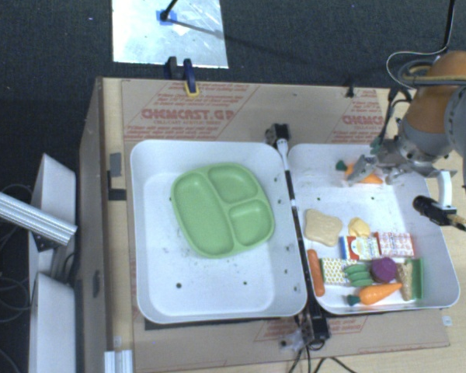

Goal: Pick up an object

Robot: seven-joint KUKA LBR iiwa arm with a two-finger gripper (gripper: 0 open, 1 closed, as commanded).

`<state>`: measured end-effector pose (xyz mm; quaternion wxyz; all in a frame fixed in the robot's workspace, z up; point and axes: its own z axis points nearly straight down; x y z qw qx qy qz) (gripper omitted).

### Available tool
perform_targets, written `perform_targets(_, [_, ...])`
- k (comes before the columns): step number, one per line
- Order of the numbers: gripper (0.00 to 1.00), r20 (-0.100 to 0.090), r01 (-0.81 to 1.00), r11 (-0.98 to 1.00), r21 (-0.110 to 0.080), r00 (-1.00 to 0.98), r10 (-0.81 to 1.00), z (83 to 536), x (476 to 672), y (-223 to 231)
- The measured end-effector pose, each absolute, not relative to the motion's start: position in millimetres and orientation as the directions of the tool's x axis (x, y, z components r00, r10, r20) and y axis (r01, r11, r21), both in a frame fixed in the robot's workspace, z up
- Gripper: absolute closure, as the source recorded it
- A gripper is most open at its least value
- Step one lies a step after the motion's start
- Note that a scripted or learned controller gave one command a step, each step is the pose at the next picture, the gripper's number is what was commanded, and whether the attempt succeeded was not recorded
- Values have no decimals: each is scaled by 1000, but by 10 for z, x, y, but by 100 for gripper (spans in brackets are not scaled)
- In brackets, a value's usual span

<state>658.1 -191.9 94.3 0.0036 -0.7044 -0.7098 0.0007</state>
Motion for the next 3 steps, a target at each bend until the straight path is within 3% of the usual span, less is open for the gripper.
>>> perform_targets(1, [100, 4, 1000, 9, -7, -9, 1000, 1046, 6578, -1923])
perform_targets(2, [0, 3, 1000, 10, -6, -10, 1000, 1048, 6581, -1923])
perform_targets(3, [0, 2, 1000, 5, -27, -5, 1000, 801, 6626, -1592])
